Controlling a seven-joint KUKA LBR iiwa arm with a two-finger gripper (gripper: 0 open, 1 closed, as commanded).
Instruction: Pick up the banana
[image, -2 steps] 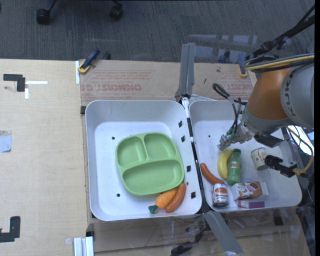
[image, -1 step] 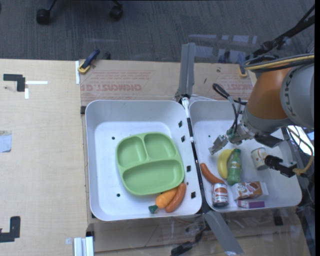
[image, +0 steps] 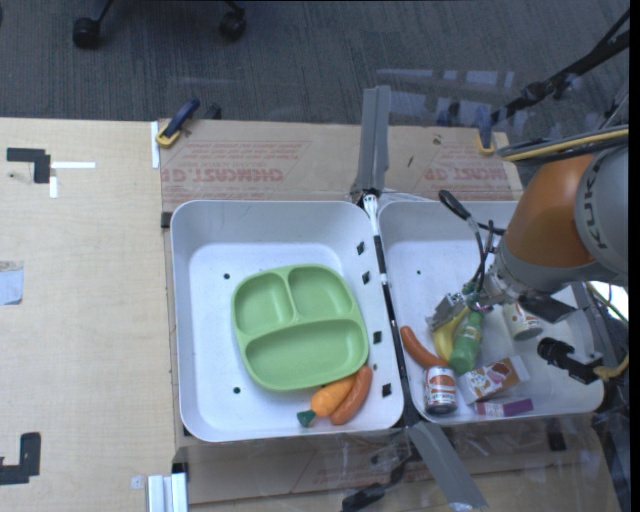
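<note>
The yellow banana (image: 446, 337) lies in the right bin (image: 420, 245), wedged between a red sausage (image: 420, 347) and a green bottle (image: 466, 345). Only part of the banana shows. My gripper (image: 452, 312) is low in this bin, right over the banana's upper end and seemingly touching it. The grey arm with its orange band (image: 550, 215) comes in from the right above it.
A small can (image: 440, 390), a snack box (image: 494, 380), a purple packet (image: 506, 407) and a white cup (image: 520, 322) crowd the right bin's front. The left bin (image: 200, 300) holds a green divided plate (image: 298, 327), a carrot (image: 328, 398) and another sausage (image: 352, 396).
</note>
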